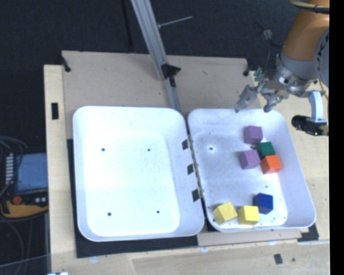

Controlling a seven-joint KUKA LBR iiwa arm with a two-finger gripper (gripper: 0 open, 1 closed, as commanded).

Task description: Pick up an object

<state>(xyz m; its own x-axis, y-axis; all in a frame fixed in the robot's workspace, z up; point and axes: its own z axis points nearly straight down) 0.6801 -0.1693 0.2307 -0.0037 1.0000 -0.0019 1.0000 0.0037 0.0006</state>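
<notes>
My gripper [255, 103] hangs open above the far edge of the right bin [218, 176], with nothing between its fingers. Below it in that bin lie two purple blocks [253, 134] [248, 158], a green block [266, 148] and an orange block [271, 164], packed close together. A blue block [264, 202] and two yellow blocks [225, 212] [249, 214] sit near the bin's front edge. The nearest purple block is a short way in front of the fingertips.
The left bin [132, 171] lies beside the right one. A slanted metal rail [155, 44] crosses the back of the bench down to the gap between the bins. A blue box with cables [30, 173] sits at the far left.
</notes>
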